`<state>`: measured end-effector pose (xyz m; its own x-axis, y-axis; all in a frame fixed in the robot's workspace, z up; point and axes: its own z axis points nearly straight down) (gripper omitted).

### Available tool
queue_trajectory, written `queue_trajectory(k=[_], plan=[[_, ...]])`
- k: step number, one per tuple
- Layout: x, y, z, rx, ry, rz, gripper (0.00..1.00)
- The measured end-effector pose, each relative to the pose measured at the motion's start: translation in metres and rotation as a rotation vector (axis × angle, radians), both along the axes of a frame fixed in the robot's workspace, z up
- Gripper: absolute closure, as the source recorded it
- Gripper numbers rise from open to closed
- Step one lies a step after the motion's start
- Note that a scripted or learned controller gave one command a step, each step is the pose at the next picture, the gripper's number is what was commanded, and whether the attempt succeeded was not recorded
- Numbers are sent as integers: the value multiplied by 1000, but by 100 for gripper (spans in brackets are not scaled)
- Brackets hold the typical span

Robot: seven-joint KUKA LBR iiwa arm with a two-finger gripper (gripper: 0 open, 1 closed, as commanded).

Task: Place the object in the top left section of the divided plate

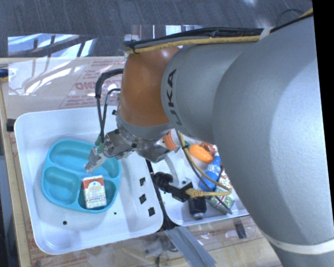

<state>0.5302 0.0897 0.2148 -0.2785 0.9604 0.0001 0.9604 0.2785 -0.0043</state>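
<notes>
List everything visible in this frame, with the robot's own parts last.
left bin: 1, white, left side of the bench
divided plate: 1, blue, in the left bin
carton: 1, red, white and green, in the plate's lower right section
right bin: 1, white, largely under the arm
orange thing: 1, in the right bin
bottle: 1, blue, in the right bin
arm: 1, grey, orange band
gripper: 1, over the plate's right edge
</notes>
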Motion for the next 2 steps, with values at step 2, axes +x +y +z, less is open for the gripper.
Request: queue_trajectory(k=[2], plan=[[62,47,-97,-1,1,-203,100]])
